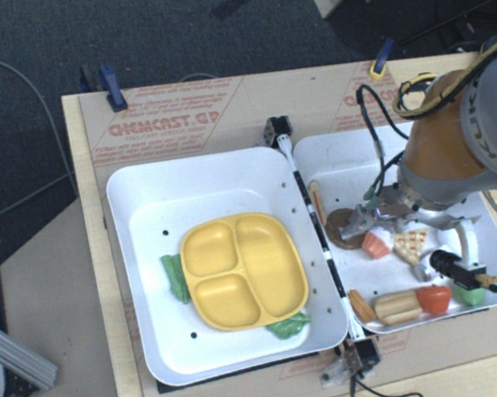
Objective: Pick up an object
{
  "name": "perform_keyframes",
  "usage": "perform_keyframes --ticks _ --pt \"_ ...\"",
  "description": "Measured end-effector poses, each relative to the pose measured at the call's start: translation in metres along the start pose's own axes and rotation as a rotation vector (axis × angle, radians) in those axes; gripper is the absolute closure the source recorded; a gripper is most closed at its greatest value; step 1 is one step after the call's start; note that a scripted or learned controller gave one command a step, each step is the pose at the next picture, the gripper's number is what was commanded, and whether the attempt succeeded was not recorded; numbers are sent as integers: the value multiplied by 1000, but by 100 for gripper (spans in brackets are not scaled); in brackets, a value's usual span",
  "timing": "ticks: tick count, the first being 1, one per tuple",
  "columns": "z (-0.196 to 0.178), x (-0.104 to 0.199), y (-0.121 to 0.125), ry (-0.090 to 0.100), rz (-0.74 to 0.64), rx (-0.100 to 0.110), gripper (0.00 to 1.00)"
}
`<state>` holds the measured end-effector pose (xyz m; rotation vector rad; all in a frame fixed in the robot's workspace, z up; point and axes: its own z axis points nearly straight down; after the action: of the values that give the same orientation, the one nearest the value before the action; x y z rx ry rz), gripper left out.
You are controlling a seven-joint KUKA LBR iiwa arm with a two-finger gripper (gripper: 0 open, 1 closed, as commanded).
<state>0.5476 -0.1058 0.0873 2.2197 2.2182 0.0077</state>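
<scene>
The right bin (338,149) holds several toy foods. A brown round piece (337,226) lies by its left wall, with a thin brown stick (317,202) just above it. An orange-red chunk (376,245) and a tan waffle-like piece (411,244) lie mid-bin. Along the front wall sit a hot-dog bun (394,307), a red tomato piece (435,299) and a green piece (470,296). My gripper (372,218) hangs low in this bin, just right of the brown round piece and above the orange-red chunk. The wrist hides how its jaws stand.
The left bin (129,193) carries a yellow divided plate (243,270) with green leaf pieces (176,276) poking out at its left and front edges. A black clip (276,128) sits where the bins meet at the back. Cables loop over the arm's orange band (438,143).
</scene>
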Motion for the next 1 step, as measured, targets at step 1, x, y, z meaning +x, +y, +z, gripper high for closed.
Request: perform_keyframes --ticks 1 --pt "0 3 -9 -2 1 -3 0"
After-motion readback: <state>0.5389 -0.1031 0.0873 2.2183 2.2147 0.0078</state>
